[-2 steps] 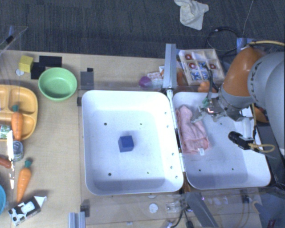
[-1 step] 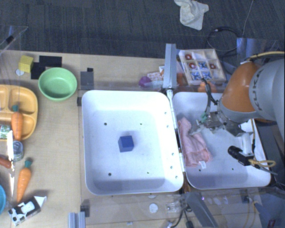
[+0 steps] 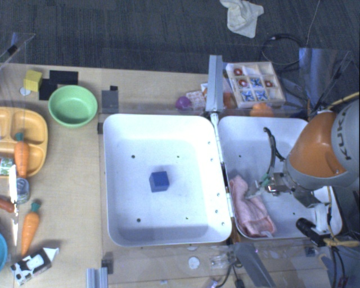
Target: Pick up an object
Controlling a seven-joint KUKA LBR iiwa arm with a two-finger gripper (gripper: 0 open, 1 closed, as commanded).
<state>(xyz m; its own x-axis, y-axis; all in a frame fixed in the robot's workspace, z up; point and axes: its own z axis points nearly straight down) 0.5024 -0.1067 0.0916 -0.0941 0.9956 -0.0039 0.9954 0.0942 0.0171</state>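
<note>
A small blue cube (image 3: pixel 160 180) lies near the middle of the left white bin (image 3: pixel 124 135). A crumpled pink cloth (image 3: pixel 251 209) rests against the left wall of the right bin (image 3: pixel 247 132), toward its front. My gripper (image 3: pixel 260 188) hangs low in the right bin, just above and to the right of the cloth's upper end. The grey wrist and orange band (image 3: pixel 315 152) loom behind it on the right.
Left of the bins stand a green bowl (image 3: pixel 72 105), a yellow tray (image 3: pixel 25 140) and toy carrots (image 3: pixel 29 225). Behind the bins lie a patterned box (image 3: pixel 254 83) and small toys (image 3: pixel 188 102). A white rag (image 3: pixel 242 16) lies on the floor.
</note>
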